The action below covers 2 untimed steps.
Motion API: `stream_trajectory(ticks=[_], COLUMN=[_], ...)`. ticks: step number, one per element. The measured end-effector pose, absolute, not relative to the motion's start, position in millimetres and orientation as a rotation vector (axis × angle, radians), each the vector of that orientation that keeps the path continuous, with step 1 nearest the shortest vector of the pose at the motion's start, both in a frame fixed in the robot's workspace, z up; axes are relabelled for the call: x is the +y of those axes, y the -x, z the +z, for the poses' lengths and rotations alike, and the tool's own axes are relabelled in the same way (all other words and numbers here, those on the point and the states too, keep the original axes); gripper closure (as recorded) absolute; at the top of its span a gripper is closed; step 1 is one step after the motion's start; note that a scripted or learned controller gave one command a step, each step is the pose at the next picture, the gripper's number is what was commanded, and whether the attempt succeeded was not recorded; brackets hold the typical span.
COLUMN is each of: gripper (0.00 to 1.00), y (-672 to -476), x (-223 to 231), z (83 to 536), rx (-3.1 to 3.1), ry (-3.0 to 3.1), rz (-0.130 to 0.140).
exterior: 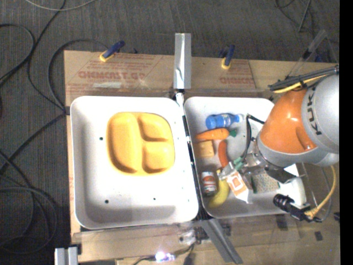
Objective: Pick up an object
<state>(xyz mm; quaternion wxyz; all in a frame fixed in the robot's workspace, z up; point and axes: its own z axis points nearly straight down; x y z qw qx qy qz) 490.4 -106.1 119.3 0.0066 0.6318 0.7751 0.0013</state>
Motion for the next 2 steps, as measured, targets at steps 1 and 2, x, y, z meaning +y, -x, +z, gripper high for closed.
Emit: stream_trajectory(ticks=[1, 2], gripper=[1.00, 1.00], y=[-490.4, -484.1], x=[-105.3, -34.4], z=[127.2, 244.9], rx=[2.428, 2.304], ry=[-1.977, -2.137], rz=[0.003, -0.004])
